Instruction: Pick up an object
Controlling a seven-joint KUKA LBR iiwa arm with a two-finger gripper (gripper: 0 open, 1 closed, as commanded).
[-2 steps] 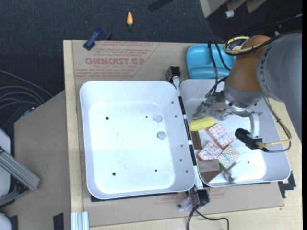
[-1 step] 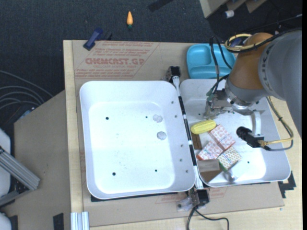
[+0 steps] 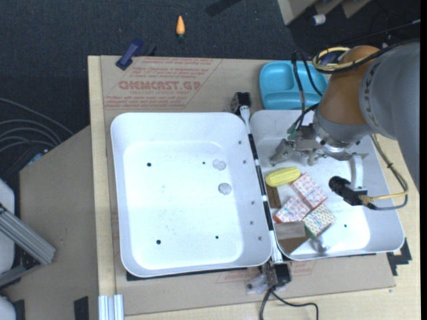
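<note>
The right bin [image 3: 383, 232] holds several small objects. A yellow corn-like piece [image 3: 283, 176] lies near its left wall. Just below it are a red-and-white patterned packet [image 3: 310, 191], a second one [image 3: 291, 211] and a green-and-white packet [image 3: 319, 220]. A brown block [image 3: 289, 232] rests at the bin's front left corner. My gripper [image 3: 295, 151] hangs low over the back of the right bin, just above the yellow piece, with nothing seen held in it.
The left bin [image 3: 133, 132] has two small greyish discs [image 3: 222, 177] near its right side. A light blue tray [image 3: 285, 85] sits behind the right bin. A blue item [image 3: 129, 55] and a small orange item [image 3: 180, 25] lie beyond the bench board.
</note>
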